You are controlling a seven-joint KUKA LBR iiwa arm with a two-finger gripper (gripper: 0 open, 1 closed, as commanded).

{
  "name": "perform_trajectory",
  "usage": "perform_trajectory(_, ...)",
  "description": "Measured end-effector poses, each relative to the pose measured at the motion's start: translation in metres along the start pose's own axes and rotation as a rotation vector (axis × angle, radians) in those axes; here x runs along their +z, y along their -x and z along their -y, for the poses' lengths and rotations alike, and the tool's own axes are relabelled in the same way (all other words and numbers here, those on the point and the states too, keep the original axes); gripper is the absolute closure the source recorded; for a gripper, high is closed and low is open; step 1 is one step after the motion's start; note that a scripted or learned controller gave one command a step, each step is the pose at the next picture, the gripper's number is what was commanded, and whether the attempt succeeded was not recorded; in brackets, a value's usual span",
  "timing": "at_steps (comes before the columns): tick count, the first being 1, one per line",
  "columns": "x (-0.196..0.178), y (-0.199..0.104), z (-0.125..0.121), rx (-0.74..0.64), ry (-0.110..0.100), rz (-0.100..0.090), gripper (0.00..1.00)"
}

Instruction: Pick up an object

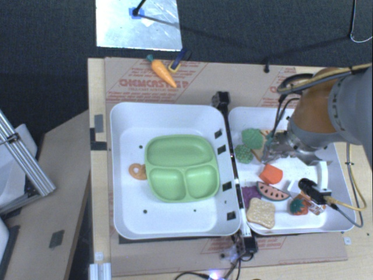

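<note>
- The pincer (269, 151) hangs low in the right bin (250, 116). The grey arm reaches in from the right side to get there.
- I cannot tell if the pincer is spread or pressed together. The wrist hides it from above. I see nothing held in it.
- The job is to pick up any one thing, so the toys close to the pincer matter most.
- The small broccoli toy (243, 154) is just beside it on the left. The big broccoli toy (252, 137) is near it too, a bit higher in the view.
- The orange block (271, 174) lies just below the pincer. I think the pincer is aiming at the block or the broccoli, because it sits between them.
- Lower in that bin lie a watermelon slice (273, 191), a purple toy (250, 192) and a piece of toast (261, 213). They lie close together, so grabbing just one may be hard.
- The left bin (134, 127) has a green plate (180, 168) and a little orange ring (137, 171) beside it. They are well apart from the pincer.
- A carrot (162, 72) lies on the table (245, 80) outside both bins, so the arm would have to reach far for it.
</note>
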State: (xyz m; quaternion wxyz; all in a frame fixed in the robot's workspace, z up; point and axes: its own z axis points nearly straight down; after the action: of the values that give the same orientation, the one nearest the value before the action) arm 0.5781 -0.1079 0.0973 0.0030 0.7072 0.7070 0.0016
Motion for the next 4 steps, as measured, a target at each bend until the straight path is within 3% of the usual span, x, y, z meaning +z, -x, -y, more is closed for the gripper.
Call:
perform_trajectory(2,-0.116,-0.002,-0.006,-0.005,0.002,0.0,1.0)
perform_trajectory(3,-0.128,-0.002,-0.007,-0.005,-0.003,-0.002,1.0)
perform_trajectory(4,-0.119,-0.051,-0.007,-0.009,-0.005,-0.004,1.0)
